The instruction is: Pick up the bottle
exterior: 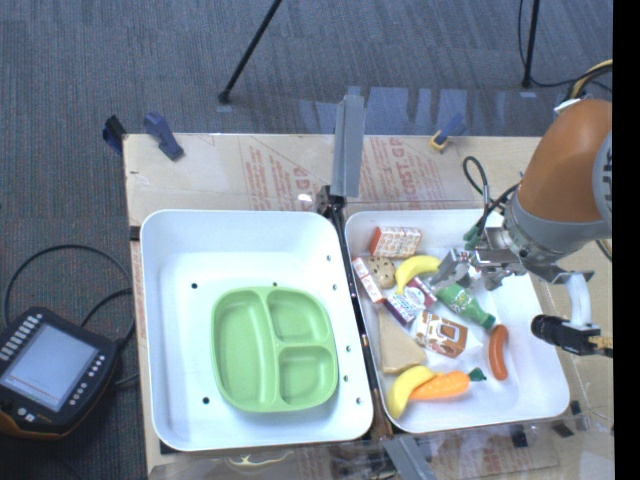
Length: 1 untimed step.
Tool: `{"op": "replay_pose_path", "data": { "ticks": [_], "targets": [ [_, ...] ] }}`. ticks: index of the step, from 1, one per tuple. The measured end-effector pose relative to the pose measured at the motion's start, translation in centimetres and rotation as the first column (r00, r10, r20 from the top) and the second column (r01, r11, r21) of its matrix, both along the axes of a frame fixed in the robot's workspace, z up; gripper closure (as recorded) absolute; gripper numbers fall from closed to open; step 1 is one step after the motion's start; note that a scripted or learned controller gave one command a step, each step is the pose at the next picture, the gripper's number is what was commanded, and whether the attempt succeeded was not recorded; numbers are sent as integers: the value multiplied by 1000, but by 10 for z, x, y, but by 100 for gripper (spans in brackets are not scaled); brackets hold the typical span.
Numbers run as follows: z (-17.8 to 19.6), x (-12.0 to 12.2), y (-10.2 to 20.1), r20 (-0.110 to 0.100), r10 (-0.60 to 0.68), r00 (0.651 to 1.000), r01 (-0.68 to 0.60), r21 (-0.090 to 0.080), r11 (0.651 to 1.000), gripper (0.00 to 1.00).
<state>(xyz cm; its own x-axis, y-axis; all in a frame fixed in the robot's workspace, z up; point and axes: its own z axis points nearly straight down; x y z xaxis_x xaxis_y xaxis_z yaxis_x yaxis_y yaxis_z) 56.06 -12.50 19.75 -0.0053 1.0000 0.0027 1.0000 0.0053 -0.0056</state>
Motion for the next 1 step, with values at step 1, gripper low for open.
{"op": "replay_pose_path", "data": {
  "ticks": [1],
  "targets": [
    [-103, 15, -80, 1, -150, 989, 150, 3, 989, 0]
  ]
}}
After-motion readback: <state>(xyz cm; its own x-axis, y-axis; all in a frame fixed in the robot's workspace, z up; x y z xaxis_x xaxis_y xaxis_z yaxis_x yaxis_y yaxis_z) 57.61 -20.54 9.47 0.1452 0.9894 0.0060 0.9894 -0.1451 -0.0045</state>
